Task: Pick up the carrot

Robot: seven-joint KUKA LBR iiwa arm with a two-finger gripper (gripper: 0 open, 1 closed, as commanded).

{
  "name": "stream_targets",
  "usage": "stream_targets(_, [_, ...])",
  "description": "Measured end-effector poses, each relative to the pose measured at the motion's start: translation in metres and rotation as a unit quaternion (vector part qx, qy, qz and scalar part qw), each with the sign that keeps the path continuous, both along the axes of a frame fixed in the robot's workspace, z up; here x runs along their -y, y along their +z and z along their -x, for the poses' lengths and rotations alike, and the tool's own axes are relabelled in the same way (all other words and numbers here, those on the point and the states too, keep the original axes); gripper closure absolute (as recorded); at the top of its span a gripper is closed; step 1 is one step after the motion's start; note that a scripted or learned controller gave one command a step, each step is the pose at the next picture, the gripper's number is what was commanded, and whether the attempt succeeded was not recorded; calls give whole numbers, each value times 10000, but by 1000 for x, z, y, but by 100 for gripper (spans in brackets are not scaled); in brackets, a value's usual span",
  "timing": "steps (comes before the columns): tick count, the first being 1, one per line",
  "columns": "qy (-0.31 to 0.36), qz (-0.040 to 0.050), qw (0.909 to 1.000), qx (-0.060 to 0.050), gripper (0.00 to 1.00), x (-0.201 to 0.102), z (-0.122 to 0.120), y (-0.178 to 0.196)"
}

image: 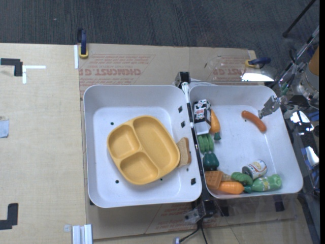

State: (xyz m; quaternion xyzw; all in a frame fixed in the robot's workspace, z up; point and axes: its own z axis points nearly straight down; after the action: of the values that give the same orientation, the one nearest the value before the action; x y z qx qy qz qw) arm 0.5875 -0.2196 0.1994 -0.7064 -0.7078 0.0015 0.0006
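Beside the waffle [214, 179], perhaps touching, lies the carrot [231, 187].

Carrot [231, 187] in right bin [284, 151]

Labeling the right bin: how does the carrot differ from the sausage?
The carrot is orange and tapered; the sausage is redder, with rounded ends. The carrot lies in the near row, touching other toy food; the sausage lies alone on bare floor towards the far right, near the gripper. Both lie flat in the right bin.
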Motion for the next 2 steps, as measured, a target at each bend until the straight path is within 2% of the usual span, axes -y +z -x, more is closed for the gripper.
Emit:
stream_targets(1, [-216, 0, 9998, 14, 0, -89, 22, -107])
stream_targets(2, [-1288, 9, 9917, 9, 0, -112, -34, -107])
